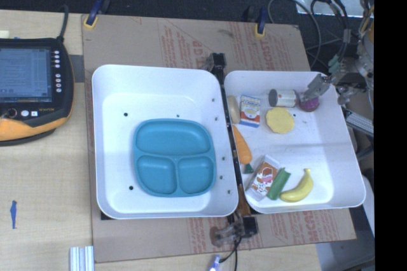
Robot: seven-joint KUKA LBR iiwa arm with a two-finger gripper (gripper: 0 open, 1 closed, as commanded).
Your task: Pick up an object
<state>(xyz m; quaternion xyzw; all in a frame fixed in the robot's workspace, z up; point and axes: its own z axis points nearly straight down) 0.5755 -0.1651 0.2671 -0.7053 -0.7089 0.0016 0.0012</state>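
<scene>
The right bin (331, 142) holds several small things. Along its far side lie a small white, orange and blue box (250, 109), a grey can on its side (283, 98), a yellow round piece (280, 120) and a purple object (310, 103). A carrot (241, 144) rests against the left wall. At the near side lie a printed carton (262, 177), a green piece (278, 182) and a banana (299, 187). My gripper (325, 88) hangs at the bin's far right corner, just above and beside the purple object, and nothing is visibly held.
The left bin (114, 98) carries a blue compartment plate (173, 157). A tablet pendant (32, 88) lies on the bench at far left. Cables and arm parts (353, 66) crowd the right bin's far right edge.
</scene>
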